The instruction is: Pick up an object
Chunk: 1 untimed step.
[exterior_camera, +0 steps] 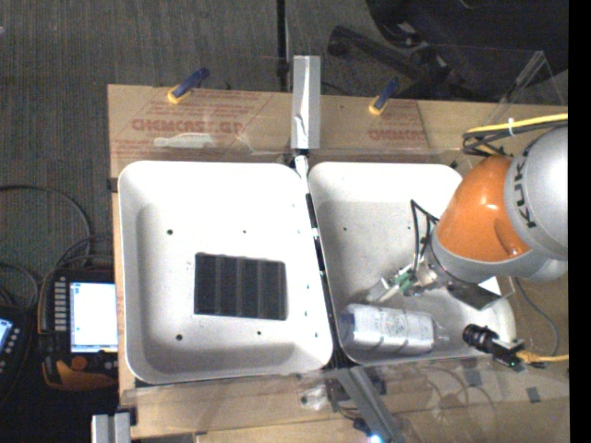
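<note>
The arm (503, 220) hangs low over the right bin (369, 201), its jaws hidden beneath the wrist; I cannot tell their state. A bottle (388, 329) lies at the bin's near edge, just beside them. This looks like the approach; next, close squarely on it.

I work in a robotics lab, and the evidence sits all around me. My bench (185, 127) is a plain board held by blue-and-yellow clamps (187, 85) along the upper edge, with two white bins (138, 247) side by side on it. At the lower left of the frame lies a teach pendant (78, 326) with a lit screen (cables trail from it across the grey carpet (55, 81)). An office chair's base (406, 35) stands at the upper right.
</note>
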Each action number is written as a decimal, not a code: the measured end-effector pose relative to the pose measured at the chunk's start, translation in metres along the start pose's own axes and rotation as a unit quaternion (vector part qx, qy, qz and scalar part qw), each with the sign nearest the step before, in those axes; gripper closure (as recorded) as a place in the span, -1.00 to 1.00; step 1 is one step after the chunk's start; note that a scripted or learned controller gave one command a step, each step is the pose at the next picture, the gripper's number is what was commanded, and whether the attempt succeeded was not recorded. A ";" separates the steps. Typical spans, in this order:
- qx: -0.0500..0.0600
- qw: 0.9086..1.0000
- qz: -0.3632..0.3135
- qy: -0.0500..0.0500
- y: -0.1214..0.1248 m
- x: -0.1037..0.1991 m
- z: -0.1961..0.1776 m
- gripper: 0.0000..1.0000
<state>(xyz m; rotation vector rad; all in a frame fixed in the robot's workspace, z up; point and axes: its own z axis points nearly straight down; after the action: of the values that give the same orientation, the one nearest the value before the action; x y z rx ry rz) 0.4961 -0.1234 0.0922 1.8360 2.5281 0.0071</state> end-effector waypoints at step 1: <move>0.007 0.999 0.048 0.005 0.079 -0.005 -0.005 -1.00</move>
<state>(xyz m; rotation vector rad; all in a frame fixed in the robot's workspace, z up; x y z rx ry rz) 0.5729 -0.1035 0.0987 1.9659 2.4496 -0.0019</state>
